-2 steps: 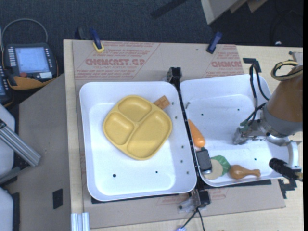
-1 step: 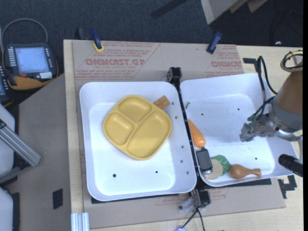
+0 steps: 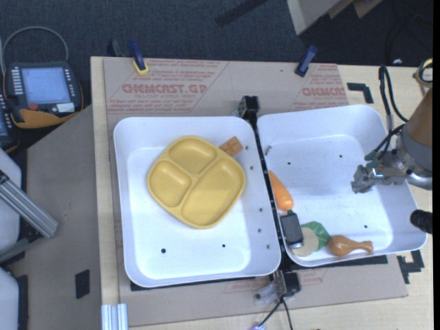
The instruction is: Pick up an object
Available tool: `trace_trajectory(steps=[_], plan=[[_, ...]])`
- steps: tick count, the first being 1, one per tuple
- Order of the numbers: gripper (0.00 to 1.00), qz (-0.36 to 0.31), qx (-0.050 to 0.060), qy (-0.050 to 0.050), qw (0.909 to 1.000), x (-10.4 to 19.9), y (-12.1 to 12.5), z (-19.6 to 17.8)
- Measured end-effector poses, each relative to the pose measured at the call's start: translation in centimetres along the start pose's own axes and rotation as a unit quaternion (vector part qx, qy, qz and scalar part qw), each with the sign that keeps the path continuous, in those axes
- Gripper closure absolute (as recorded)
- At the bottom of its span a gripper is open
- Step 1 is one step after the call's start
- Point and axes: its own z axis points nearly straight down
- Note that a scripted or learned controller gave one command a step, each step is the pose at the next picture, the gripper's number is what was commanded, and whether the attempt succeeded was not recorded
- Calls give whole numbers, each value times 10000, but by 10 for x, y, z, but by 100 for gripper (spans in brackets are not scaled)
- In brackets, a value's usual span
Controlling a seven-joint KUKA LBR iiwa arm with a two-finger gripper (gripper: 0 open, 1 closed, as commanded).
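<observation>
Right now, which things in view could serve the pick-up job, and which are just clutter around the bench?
Job candidates: yellow divided plate, wooden block, toy carrot, black rectangular object, toy chicken drumstick, green piece, end effector.

Lying about: teach pendant, blue clamps, cardboard sheet.

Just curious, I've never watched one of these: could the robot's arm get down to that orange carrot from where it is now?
Probably yes. The end effector hangs over the right bin, with bare floor between it and the carrot. The carrot lies against the bin's left wall, which could hamper a grasp.
</observation>
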Motion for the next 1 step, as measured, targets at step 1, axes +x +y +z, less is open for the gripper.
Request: trace_trajectory(steps=[1], plan=[[100, -2, 0, 0, 10000, 0, 2, -39]])
